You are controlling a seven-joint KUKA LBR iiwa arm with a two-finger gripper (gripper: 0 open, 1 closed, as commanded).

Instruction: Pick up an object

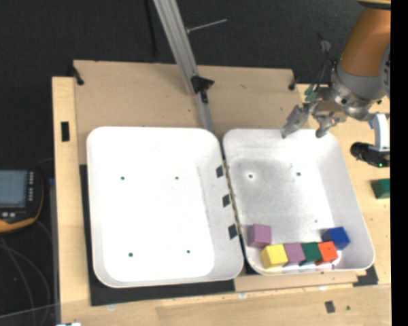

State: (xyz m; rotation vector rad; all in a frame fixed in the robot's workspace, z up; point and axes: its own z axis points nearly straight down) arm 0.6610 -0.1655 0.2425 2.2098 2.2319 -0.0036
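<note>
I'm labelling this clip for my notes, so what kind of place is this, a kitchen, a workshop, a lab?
Most likely a robotics lab bench set up for grasping trials. A robot arm's gripper hangs over two shallow white bins, the right bin holding small coloured blocks, and a metal pole rises behind them.

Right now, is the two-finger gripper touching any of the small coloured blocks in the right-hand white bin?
Apart. The camera view shows the gripper open over the right bin's far edge, while the coloured blocks sit clustered at its near edge, bare bin floor between them.

Spread, bare claw [306, 125] over right bin's [350, 182] far edge.
</note>
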